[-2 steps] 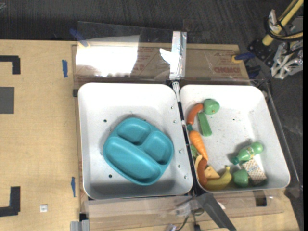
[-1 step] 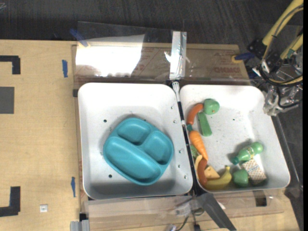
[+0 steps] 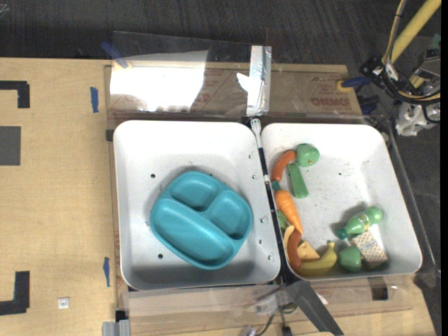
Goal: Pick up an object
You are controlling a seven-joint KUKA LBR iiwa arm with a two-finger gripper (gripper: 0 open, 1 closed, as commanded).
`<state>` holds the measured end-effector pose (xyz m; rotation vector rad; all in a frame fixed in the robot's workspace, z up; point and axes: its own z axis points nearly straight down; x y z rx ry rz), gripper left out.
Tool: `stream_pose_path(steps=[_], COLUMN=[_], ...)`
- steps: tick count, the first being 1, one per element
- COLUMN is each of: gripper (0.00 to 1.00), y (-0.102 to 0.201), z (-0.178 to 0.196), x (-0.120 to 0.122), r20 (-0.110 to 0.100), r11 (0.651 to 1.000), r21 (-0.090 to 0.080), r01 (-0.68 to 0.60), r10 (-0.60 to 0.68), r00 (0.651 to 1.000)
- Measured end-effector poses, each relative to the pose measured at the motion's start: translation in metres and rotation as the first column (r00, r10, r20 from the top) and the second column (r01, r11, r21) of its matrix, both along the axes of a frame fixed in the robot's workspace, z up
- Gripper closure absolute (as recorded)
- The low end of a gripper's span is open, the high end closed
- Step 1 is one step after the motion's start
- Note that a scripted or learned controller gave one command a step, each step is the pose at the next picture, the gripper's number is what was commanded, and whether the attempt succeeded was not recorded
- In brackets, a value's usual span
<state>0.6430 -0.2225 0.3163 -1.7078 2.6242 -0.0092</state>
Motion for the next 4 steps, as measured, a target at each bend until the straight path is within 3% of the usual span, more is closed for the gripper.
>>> stream_pose_path(steps=[1, 2, 3, 4], gripper=[1.0, 1.0, 1.0, 1.0], y=[0.0, 0.001, 0.007, 0.01], z=[0.011, 0.024, 0.052, 0.029], x=[-0.007, -0.006, 0.018, -0.007], r20=[-0.004, 0.006, -0.005, -0.008], r11=[0.819, 0.821, 0.56, 0.142], r21=[-0.003, -0.005, -0.006, -0.003], r01=[-0.573, -0.571, -0.828, -0.99], r10=[0.573, 0.571, 0.828, 0.99], r00=[0.819, 0.821, 0.56, 0.142])
